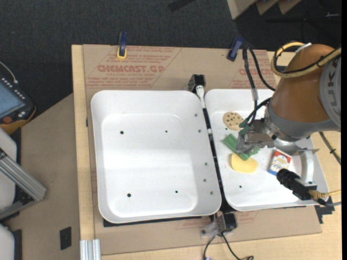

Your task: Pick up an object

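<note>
The arm (303, 99) is grey with a broad, rounded orange band. Black cables (255, 80) loop from its 11 o'clock side. Its wrist end is dark metal.

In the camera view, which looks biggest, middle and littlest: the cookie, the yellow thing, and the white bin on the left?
1. The shallow white plastic bin on the left, by far the largest.
2. The flat yellow wedge-shaped piece.
3. The round tan cookie with dark chips. It looks close in size to the yellow piece, so their order is unsure.
</note>
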